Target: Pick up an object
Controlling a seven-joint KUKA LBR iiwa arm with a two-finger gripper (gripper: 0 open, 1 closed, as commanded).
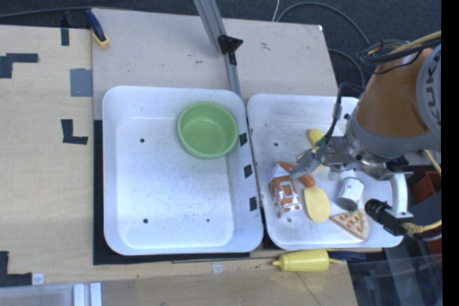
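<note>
Gripper low over the clutter in the right bin, viewed from my remote station.

Nearest the bottom edge I see a yellow bottle lying on the bench just outside the right bin. Inside it, toward the lower right of the frame: a pizza slice, a pale yellow piece, an orange-and-white carton and a white cup. The gripper sits just above the carton, beside a small yellow item; whether it is parted or clenched, I cannot tell. Farther up and left, a green bowl rests in the left bin.
</note>
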